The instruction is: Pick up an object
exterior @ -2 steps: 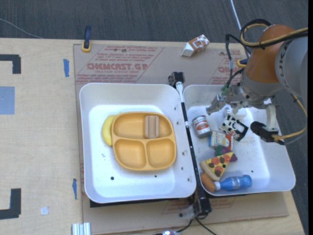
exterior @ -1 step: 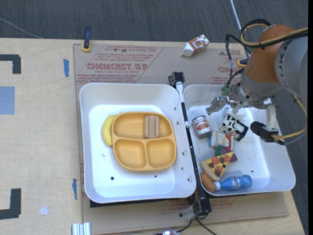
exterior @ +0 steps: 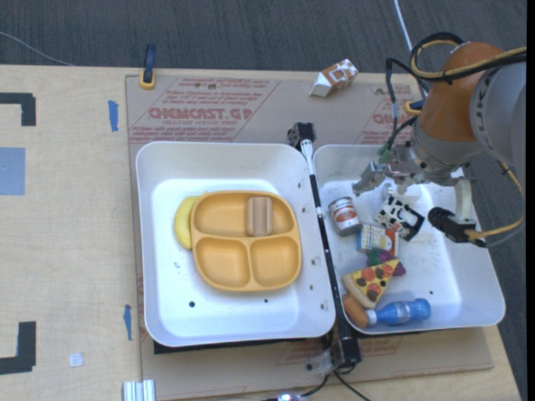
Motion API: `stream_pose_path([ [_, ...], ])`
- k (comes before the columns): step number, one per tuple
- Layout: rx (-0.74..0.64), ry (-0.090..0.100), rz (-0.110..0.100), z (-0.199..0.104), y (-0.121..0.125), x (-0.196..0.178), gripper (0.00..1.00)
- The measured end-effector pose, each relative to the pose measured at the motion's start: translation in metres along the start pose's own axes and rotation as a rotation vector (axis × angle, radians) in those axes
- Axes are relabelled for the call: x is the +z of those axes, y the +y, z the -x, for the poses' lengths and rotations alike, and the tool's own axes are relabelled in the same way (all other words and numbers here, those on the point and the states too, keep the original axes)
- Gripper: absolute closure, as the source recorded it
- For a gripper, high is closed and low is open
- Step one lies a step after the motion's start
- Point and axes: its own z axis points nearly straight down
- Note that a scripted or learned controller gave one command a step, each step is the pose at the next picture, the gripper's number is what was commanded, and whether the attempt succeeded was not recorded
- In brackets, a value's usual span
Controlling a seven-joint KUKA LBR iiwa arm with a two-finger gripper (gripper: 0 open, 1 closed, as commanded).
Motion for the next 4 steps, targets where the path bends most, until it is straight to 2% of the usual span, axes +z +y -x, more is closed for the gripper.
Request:
stream_pose_path([
  [1,0.001,0.006,-0.022,-0.003,-0.009,0.011,0.0],
  [2,0.004,-0.003,-0.008,-0.011,-0.046,0.033,0.0],
  [3,0.002,0.002,-0.009,-0.012,-0.102,0.031,0.0],
  [4,0.005,-0.007,-0.001,-0.008,-0.1,0.02,1.0],
])
